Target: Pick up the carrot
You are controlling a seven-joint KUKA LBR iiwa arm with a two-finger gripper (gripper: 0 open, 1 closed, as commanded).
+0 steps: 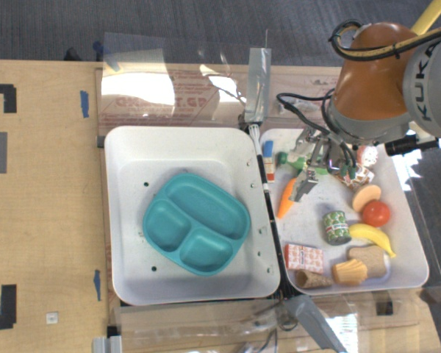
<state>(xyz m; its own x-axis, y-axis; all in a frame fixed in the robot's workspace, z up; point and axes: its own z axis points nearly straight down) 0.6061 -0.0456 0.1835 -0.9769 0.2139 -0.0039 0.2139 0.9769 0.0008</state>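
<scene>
While we look for the relation that decides the next move, we find the small orange plastic carrot (pixel 286 198) in the right white bin (pixel 415 234), close to its left wall, just below and to the left of the gripper (pixel 309 176). Its long axis runs nearly up and down the frame, leaning slightly, green top toward the upper edge. We judge that the gripper needs a short shift toward the lower left before closing across the carrot's narrow width. We cannot tell how the gripper is set; nothing visible sits in it.

That same bin holds a red tomato (pixel 375 213), a yellow banana (pixel 372 234), a green can (pixel 336 227), a peach-coloured slice (pixel 366 195), a red-and-white packet (pixel 304 257) and tan bread pieces (pixel 350 271). Toward frame centre, the left white bin (pixel 125 160) holds a teal plastic divided plate (pixel 196 221), its compartments bare.
</scene>
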